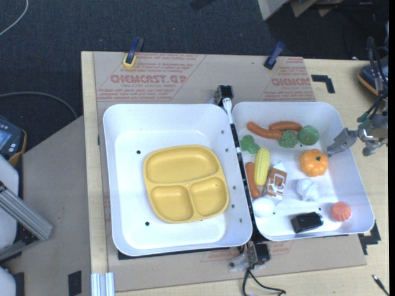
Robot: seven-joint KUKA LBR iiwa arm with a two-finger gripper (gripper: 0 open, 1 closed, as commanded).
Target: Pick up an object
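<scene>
Orange toy pumpkin (313,163): round, ribbed, green stem, in right bin (355,184).

The gripper (347,139) is grey metal, with a dull, pointed finger (339,143). Behind it sits a blocky grey wrist (373,131). Dark cables (375,54) run above it.

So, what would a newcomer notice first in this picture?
Probably the yellow tray, lying alone in the left bin. Next, the colourful toy food crowded in the right bin: an orange pumpkin, corn, broccoli. The gripper hangs at that bin's right edge.
</scene>
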